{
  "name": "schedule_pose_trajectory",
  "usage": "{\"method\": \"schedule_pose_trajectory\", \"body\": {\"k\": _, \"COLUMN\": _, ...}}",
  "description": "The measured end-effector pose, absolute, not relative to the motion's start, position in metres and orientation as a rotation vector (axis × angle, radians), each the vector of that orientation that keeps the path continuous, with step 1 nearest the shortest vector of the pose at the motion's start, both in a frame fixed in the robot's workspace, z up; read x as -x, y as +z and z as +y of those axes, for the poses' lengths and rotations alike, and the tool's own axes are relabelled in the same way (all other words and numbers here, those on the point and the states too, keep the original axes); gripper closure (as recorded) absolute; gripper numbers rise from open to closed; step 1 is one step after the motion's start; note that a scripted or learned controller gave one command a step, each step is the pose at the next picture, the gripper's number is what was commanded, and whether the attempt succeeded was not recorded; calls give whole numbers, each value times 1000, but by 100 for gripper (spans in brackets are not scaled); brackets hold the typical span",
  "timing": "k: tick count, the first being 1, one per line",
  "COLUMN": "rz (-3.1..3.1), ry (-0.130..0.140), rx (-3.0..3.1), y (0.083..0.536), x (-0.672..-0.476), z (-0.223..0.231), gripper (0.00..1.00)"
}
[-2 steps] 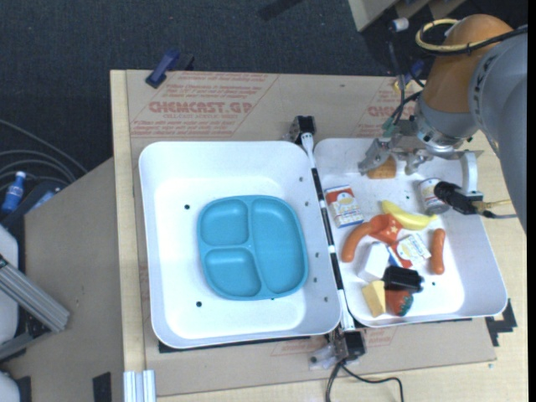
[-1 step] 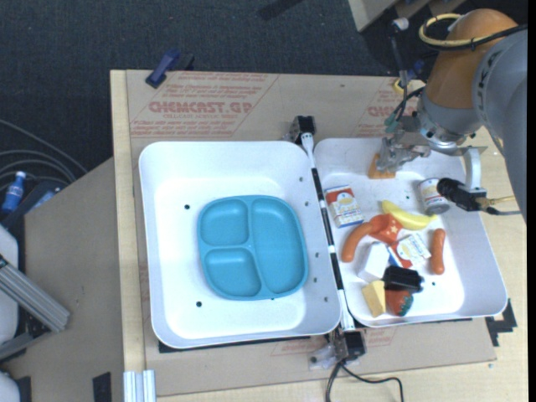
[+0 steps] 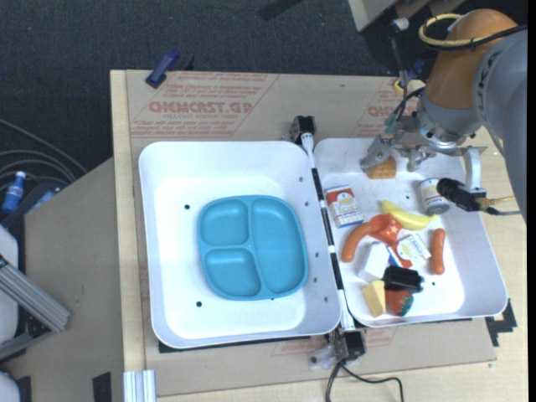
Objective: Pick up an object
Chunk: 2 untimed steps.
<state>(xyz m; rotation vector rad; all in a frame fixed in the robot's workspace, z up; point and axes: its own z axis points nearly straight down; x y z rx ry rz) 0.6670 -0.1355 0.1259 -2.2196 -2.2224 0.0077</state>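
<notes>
My gripper point(image 3: 394, 161) hangs low over the far left corner of the right bin point(image 3: 481, 262). Its fingers stand open, one finger point(image 3: 373, 155) to the left and one to the right. A small tan block point(image 3: 383, 171) lies on the bin floor just under the left finger; I cannot tell whether they touch. Nothing is clamped between the fingers. Nearer in the bin lie a red-and-white carton point(image 3: 342, 205), a yellow banana point(image 3: 407, 217), a small can point(image 3: 432, 196), a red-orange pepper point(image 3: 369, 232) and a sausage point(image 3: 437, 250).
The right bin's front part holds a white packet point(image 3: 413, 247), a white block point(image 3: 372, 261), a black object point(image 3: 402, 277) and a yellow wedge point(image 3: 374, 296). A blue divided plate point(image 3: 251, 247) lies in the left bin point(image 3: 163, 182). A blue clip point(image 3: 162, 69) sits at the board's far edge.
</notes>
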Motion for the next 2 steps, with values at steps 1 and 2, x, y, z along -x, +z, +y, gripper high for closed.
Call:
{"method": "schedule_pose_trajectory", "body": {"k": 1, "rz": -2220, "ry": 2, "rx": 2219, "y": 85, "x": -666, "z": -127, "gripper": 0}}
{"method": "schedule_pose_trajectory", "body": {"k": 2, "rz": -2222, "ry": 1, "rx": 2220, "y": 95, "x": -667, "z": -127, "gripper": 100}}
